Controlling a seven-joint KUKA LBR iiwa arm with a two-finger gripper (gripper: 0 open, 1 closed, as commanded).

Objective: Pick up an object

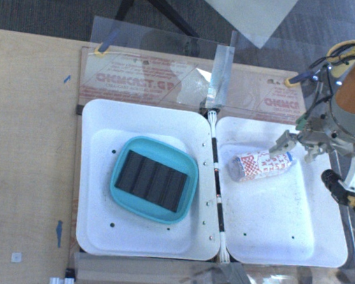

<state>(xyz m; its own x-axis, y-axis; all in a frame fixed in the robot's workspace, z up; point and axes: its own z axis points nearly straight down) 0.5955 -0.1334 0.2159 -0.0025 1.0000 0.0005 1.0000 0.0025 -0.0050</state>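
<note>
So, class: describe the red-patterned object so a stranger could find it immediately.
Start at the right-hand shallow white bin. In its upper left part lies a white paper cup with red print, tipped on its side. The neighbouring bin's object is a flat teal tray.

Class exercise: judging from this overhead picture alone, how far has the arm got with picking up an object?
Done: the gripper has reached the right bin, by the patterned cup lying on its side. In hand: nothing visibly gripped. Left: grasping and lifting. The teal tray lies in the left bin.
</note>
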